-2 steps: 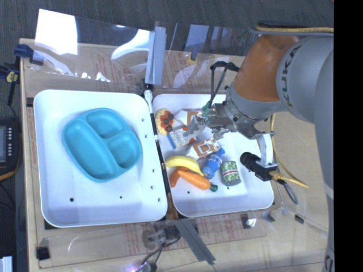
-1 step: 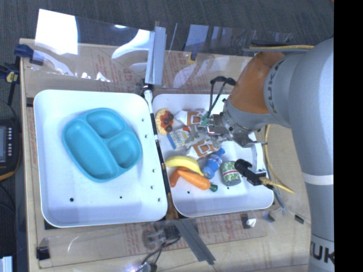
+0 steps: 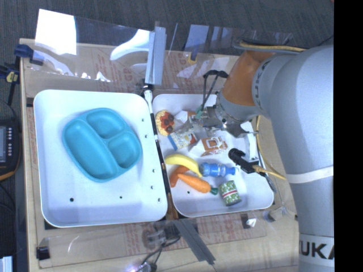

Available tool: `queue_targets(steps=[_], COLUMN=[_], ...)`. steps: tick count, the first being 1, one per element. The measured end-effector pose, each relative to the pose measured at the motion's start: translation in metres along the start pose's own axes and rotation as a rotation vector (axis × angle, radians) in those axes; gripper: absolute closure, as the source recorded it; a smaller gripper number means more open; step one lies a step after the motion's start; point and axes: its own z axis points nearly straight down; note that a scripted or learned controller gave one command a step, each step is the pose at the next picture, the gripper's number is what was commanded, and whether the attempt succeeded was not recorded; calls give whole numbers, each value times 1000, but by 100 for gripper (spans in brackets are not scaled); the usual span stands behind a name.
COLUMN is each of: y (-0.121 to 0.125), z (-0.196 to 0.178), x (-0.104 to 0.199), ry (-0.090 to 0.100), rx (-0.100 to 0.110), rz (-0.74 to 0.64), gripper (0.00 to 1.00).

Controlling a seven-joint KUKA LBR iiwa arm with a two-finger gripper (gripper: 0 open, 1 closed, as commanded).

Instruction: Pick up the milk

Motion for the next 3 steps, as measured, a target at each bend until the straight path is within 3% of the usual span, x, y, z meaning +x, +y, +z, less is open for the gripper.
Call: queue_targets(steps=[1, 2, 3], y=[-57, -61, -61], z=[-1, -2, -12], x=[-34, -33, -32], ry=[1, 0, 2], rx=[3, 0, 1], rz=[-62, -94, -100], gripper=[0, 0, 100])
